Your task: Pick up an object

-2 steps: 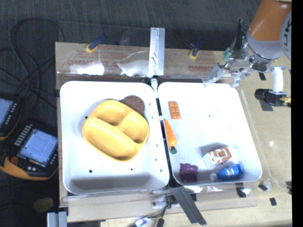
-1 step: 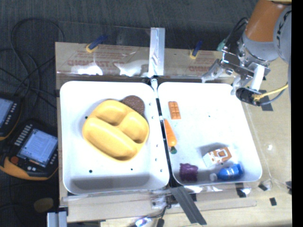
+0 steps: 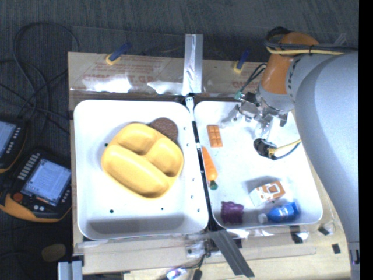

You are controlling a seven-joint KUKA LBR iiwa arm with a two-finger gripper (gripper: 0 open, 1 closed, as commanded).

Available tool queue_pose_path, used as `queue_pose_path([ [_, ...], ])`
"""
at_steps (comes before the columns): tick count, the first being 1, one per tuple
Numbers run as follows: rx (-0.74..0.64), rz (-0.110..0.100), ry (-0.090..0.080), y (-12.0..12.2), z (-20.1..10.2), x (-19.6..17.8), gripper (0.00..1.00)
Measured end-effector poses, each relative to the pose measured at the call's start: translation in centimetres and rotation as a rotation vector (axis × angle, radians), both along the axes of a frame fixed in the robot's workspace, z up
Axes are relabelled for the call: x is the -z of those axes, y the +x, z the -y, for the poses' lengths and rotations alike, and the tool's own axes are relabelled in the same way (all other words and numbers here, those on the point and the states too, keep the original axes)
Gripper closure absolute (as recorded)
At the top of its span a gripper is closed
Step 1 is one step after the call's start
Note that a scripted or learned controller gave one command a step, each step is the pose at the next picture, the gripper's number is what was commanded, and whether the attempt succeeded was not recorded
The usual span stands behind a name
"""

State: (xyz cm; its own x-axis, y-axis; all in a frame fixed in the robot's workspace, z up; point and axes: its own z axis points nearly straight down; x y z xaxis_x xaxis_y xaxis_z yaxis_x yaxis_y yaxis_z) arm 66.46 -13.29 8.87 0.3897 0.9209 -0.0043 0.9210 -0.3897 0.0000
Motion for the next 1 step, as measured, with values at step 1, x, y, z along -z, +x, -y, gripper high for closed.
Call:
queue_pose_path([
  [1, -0.002, 0.001, -0.004, 0.08, -0.01, -1.05, 1.00],
])
